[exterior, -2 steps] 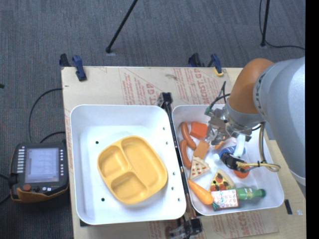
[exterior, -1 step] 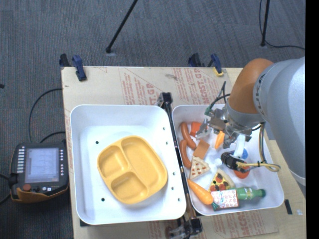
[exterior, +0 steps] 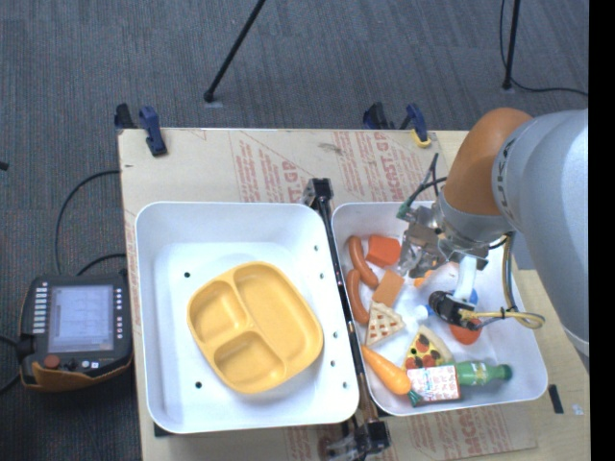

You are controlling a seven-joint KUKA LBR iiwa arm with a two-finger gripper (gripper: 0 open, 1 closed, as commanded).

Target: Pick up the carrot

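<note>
The grey two-finger gripper [exterior: 415,257] hovers, finger state impossible to tell, far from the tapered orange carrot [exterior: 386,371] at the right white bin's [exterior: 531,371] near-left corner.

Red print on bench [exterior: 279,166] unreadable

1. Two white bins sit side by side on a cardboard-topped bench [exterior: 240,157] — the left bin [exterior: 159,257] and the right bin [exterior: 533,373].
2. A yellow divided plate [exterior: 254,326] with three compartments lies in the left bin.
3. In the right bin, two sausages [exterior: 358,275] lie near the left wall, with an orange block [exterior: 383,250] just beside them.
4. A pizza slice [exterior: 383,325] lies near the bin's middle; a second slice [exterior: 427,349] lies nearer the front.
5. A green bottle [exterior: 478,375] with a red-and-white label lies on its side along the front wall.
6. Blue clamps [exterior: 152,129] grip the bench's far edge — a handheld control pendant [exterior: 75,329] rests on the floor to the left.
</note>
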